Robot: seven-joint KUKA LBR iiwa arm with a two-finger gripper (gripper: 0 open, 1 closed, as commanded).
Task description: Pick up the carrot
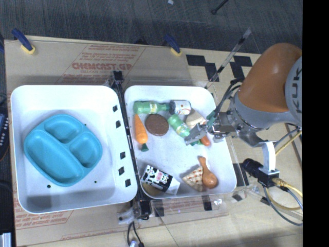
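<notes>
1. End effector (198,134) sits low over the right bin (222,161), near its right wall, among small items. Whether it is released or clenched: cannot tell, the tip is too cluttered to read. Nothing seen held.
2. Just beside the tip: a small orange-red piece (205,141), a green bottle (178,124) and a pale object (193,119). None of these is the target.
3. Carrot (140,130) lies against the left wall of the right bin, long axis running front to back, green tip (144,147) toward the front edge. A brown disc (157,125) is just beside it on the right.
4. Judgement: the arm needs to cross the bin to the left wall, well apart from its present spot.
5. Approach advice: close across the carrot's short axis at mid-body, keeping clear of the wall and disc.
6. Left bin (20,138) carries a blue divided tray (61,148); not involved.
</notes>
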